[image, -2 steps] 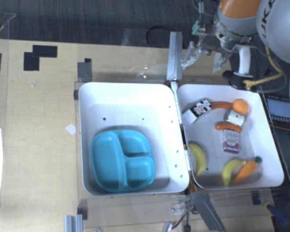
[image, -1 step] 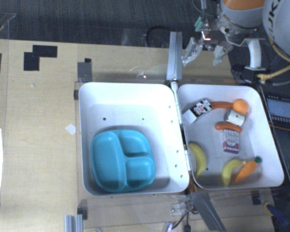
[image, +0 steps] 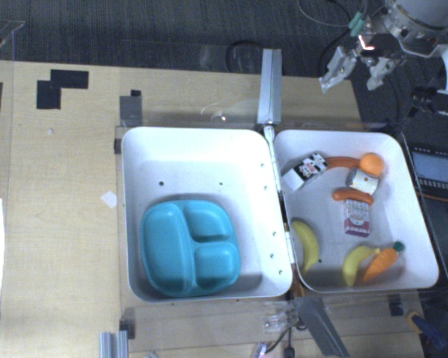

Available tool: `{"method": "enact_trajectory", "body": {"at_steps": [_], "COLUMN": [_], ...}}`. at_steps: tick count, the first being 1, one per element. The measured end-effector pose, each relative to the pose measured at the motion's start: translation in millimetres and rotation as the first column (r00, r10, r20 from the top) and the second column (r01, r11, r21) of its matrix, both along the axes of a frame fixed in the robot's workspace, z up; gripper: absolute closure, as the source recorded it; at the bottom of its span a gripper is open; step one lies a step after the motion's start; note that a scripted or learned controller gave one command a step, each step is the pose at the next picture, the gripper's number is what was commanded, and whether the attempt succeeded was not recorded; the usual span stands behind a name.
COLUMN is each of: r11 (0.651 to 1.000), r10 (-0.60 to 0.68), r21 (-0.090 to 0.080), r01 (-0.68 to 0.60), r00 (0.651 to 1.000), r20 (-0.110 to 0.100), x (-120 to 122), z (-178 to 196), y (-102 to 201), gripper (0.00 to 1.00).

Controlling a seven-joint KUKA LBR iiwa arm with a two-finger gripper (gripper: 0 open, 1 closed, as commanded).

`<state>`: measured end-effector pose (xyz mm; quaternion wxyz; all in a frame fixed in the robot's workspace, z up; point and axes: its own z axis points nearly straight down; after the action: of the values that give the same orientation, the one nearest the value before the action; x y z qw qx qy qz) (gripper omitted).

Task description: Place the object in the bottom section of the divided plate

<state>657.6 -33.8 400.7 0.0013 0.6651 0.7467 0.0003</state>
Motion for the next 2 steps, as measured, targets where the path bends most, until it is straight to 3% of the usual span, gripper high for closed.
{"method": "enact_trajectory", "body": {"at_steps": [1, 2], "r11": [1.0, 1.0], "r10": [0.006, 0.003], "r21": [-0.001, 0.001], "r01": [-0.006, -0.003], "r00": [1.0, 1.0], "r20": [0.0, -0.005], "x": [2, 4], "z": [8, -118], "y": [1, 83], "gripper": [1.0, 1.0]}}
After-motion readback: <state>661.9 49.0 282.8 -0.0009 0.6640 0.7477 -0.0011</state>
